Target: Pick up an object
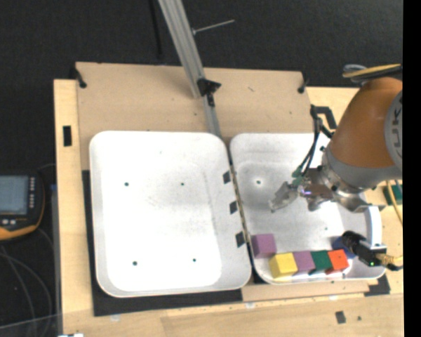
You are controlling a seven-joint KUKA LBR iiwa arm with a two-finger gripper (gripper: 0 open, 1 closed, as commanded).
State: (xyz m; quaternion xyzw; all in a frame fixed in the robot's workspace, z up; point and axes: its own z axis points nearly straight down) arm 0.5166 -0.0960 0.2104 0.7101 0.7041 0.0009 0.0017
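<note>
Five blocks point(303, 261) were found crowded along the right bin's point(266, 153) near wall, untouched. Gripper point(284, 196) was hung above bare floor; its opening could not be told.

We see a light wooden bench point(161, 97) carrying two shallow white plastic bins, the left bin point(161, 209) and the right bin point(266, 160), side by side.
</note>
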